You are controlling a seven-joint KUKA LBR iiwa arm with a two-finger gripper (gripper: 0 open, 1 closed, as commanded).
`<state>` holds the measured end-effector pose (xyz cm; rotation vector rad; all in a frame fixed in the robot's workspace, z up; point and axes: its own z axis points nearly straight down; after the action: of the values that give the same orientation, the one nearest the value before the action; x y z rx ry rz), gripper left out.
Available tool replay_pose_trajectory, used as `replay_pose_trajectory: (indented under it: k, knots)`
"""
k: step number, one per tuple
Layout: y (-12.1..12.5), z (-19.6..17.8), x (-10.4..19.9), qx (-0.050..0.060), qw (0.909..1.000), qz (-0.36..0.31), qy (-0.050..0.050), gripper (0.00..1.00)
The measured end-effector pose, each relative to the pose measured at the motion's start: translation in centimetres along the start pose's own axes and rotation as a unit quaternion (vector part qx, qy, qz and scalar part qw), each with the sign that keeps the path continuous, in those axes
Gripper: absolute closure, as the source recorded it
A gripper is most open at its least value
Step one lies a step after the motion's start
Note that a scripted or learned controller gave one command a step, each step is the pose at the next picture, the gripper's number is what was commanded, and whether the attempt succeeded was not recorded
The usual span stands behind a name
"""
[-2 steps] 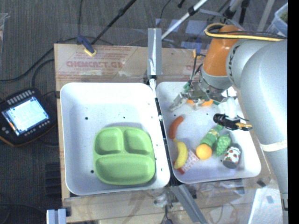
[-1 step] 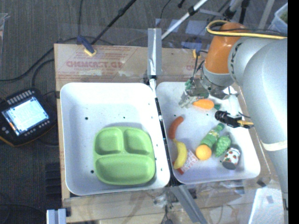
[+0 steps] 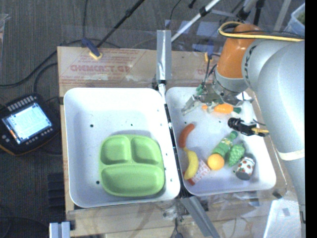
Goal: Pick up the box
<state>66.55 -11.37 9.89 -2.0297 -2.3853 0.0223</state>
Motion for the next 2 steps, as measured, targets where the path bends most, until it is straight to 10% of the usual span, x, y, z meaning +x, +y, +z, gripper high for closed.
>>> replay_pose_trajectory:
  k: [1,2]
  knots:
    - [-4.3,1.0,1.2,-0.014,0.9962,0.086,0.001,0.0]
    - [-0.5,1.1,-3.4,-0.008,0.9933,0.115,0.002,0.0]
